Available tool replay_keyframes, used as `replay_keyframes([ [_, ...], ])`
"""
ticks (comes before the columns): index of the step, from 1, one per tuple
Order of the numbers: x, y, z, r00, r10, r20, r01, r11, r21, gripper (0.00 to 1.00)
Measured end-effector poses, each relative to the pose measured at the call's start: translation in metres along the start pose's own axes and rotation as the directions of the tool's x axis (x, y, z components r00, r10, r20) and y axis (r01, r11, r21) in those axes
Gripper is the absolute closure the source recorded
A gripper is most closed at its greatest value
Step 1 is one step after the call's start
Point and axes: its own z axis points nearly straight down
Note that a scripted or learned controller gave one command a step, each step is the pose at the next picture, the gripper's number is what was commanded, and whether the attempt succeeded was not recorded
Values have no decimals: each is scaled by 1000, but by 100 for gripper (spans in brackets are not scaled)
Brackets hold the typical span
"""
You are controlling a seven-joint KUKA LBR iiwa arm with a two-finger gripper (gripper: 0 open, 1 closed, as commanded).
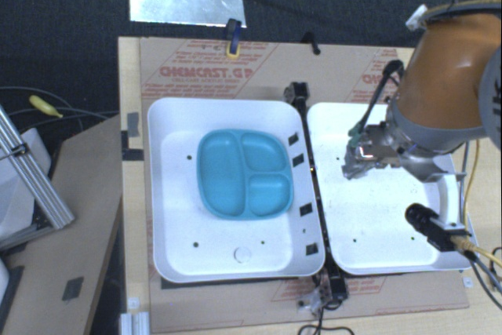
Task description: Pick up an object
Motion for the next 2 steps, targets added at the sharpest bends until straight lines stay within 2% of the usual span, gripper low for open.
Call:
replay_keyframes([
  [1,68,2,-61,1000,-3,-1,3,1000,3,100],
  [2,15,0,-5,1000,13,5,-13,1000,14,100],
])
